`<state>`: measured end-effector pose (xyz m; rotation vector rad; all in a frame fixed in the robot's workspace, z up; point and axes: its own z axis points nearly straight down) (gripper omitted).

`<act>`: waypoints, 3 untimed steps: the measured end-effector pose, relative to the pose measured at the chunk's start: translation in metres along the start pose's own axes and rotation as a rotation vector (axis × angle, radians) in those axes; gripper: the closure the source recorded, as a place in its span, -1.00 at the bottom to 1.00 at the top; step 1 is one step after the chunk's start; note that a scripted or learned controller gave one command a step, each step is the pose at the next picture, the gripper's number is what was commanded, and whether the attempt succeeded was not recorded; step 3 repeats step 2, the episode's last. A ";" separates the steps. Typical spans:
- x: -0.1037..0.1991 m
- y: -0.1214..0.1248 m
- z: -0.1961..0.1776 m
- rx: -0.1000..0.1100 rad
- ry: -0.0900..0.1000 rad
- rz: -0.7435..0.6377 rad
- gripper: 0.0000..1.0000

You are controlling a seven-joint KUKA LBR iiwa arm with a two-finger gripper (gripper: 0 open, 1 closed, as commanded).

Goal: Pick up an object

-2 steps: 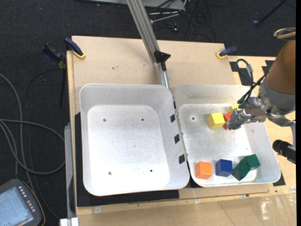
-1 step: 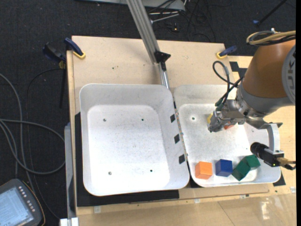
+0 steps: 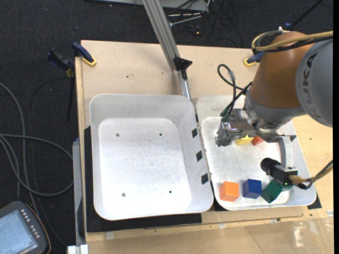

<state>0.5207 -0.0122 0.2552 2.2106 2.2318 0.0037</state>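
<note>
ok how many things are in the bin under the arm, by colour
orange block: 1
blue block: 1
green block: 1
yellow piece: 1
red-orange piece: 1
total: 5

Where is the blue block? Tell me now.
In the camera view, the blue block sits near the front edge of the right bin, between the orange block and the green block.

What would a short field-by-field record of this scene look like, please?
arm: reaches in from the right
pincer: low over the right bin, beside the yellow block
right bin, near edge: orange block, blue block, green block
left bin: alongside the right bin
</note>
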 end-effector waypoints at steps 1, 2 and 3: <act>0.049 0.001 -0.003 0.002 0.000 0.000 1.00; 0.093 0.009 0.010 0.003 -0.001 0.002 1.00; 0.093 0.009 0.010 0.003 -0.001 0.002 1.00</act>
